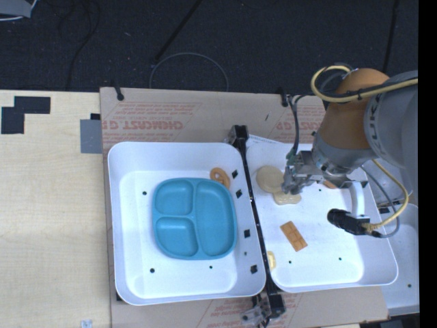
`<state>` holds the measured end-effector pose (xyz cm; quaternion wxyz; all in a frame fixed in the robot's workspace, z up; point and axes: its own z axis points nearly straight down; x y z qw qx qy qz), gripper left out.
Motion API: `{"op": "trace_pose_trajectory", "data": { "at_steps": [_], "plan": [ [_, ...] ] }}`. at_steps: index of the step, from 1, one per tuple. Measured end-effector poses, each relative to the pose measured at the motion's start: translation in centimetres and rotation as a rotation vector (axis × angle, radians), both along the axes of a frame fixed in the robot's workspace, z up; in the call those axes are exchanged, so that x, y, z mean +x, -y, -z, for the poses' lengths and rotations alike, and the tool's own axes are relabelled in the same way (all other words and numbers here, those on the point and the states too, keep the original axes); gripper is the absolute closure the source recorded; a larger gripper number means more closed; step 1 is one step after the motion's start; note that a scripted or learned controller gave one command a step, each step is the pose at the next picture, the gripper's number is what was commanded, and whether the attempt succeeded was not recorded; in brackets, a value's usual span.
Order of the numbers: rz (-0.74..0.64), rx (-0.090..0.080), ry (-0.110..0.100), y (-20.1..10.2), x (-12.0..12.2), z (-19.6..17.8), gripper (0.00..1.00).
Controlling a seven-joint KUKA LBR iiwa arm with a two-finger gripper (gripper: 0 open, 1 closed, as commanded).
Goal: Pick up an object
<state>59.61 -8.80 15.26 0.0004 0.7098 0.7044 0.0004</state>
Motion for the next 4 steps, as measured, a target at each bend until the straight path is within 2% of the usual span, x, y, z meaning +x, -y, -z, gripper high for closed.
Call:
{"op": "trace_pose_trajectory", "data": {
  "at_steps": [2,3,4],
  "plan": [
    [-0.008,0.000,0.001,-0.8,0.1,-9.6,1.00],
    [-0.011,0.002,-0.006,-5.6,0.9,-7.9,1.00],
    [-0.012,0.002,-0.003,-10.3,2.7,-8.0,1.00]
  ]
}}
